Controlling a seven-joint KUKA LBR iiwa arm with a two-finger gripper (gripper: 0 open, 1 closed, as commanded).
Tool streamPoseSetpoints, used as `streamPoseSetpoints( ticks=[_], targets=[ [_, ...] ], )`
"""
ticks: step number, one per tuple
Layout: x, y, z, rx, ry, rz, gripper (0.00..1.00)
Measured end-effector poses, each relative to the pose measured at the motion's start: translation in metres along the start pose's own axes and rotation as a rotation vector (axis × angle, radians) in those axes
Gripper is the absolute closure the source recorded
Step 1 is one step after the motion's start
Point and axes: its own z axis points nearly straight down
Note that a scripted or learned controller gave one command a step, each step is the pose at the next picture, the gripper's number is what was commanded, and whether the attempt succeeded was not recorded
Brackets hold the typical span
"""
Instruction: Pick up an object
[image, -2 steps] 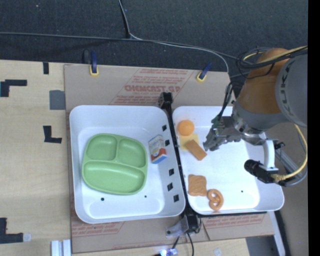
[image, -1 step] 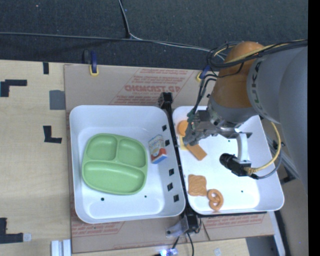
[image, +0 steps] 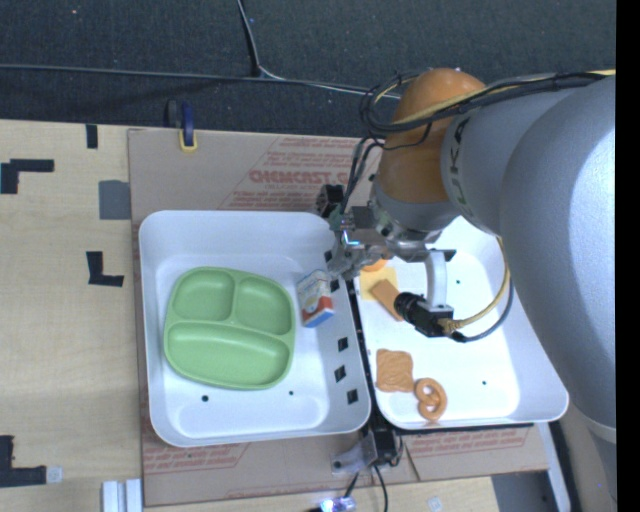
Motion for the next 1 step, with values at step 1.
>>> streamPoseSetpoints(
  ticks=[1],
  targets=[
    [0.0445,0.014,-0.0104,-0.001,0.001,0.0,1.0]
  ],
)
